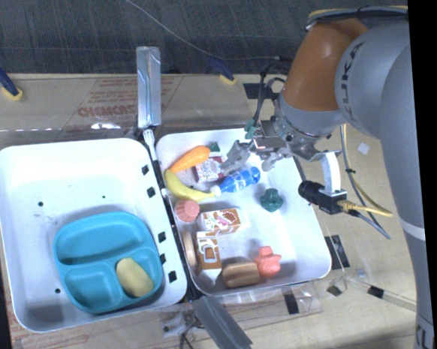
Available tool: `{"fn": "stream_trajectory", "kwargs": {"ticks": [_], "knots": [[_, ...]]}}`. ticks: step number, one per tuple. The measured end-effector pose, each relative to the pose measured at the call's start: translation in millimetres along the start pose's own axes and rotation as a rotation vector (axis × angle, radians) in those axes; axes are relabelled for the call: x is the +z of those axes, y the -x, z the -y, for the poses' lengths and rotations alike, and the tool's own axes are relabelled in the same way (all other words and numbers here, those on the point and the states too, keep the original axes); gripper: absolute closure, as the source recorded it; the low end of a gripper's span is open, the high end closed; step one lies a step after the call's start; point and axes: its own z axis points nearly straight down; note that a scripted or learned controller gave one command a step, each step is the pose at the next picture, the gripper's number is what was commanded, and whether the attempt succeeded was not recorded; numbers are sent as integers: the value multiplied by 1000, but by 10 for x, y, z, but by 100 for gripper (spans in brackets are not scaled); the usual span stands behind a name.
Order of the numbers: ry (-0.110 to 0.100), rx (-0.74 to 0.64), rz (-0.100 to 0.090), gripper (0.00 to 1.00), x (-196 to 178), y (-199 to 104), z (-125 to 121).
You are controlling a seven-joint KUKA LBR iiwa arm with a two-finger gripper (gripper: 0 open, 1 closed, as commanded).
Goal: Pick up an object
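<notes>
Over the two shallow white plastic bins (13,246), my grey arm with its orange band (345,55) reaches in from the right and hangs above the far corner of the right-hand bin (306,238); the left-hand bin carries a sky-blue sectioned plastic tray (96,247) with a yellow-green potato-shaped lump (135,277) lying in one of its compartments; my two-finger gripper (241,152) points down at the crowded far end, and whether it is spread or closed I cannot tell, since metal and clutter run together there; nothing is visibly caught in it; the nearest candidates lie packed together just below it: a curved yellow toy banana (178,187), an orange toy carrot (190,158) and a small blue-labelled bottle lying on its side (241,180), with a red-and-white printed carton (207,168) wedged among them; as I judge it, the risk is that tight pile; a descent could land on two things at once, skid off the rounded bottle, or nudge the banana against the bin wall; well apart from the pile, a dark-teal rounded toy (271,199) stands alone, a cleaner target if smaller.
</notes>
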Motion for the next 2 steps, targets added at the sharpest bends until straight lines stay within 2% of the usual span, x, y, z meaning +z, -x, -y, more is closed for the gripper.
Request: {"fn": "stream_trajectory", "kwargs": {"ticks": [1, 2], "knots": [[-5, -127, 0, 0, 818, 864, -180], [2, -45, 1, 0, 1415, 836, -726]]}}
